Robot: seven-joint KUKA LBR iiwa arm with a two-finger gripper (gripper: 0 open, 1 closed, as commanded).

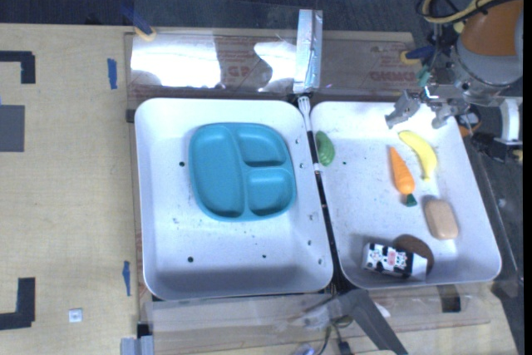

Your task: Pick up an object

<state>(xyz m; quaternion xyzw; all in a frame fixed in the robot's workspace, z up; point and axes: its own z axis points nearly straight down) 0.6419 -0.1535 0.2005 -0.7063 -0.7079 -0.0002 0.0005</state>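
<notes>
The hand (421, 110) hangs over the back edge of the right bin (478, 204), its two fingers (402, 110) spread apart with nothing between them. The arm (490, 21) is cut off at the frame's corner. Just in front of the hand lies a banana (420, 150), an carrot (401, 170) beside it, then a tan lump (441, 219), perhaps bread. A black-and-white carton (389, 259) partly covers something brown (416, 245). A green piece (324, 149) lies near the divider. The left bin (158, 204) holds a blue tray (242, 170).

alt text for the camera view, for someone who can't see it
A gripper hovers over the right bin above a banana, beside a carrot, bread roll and small carton. The left bin holds a blue divided plate.
</notes>
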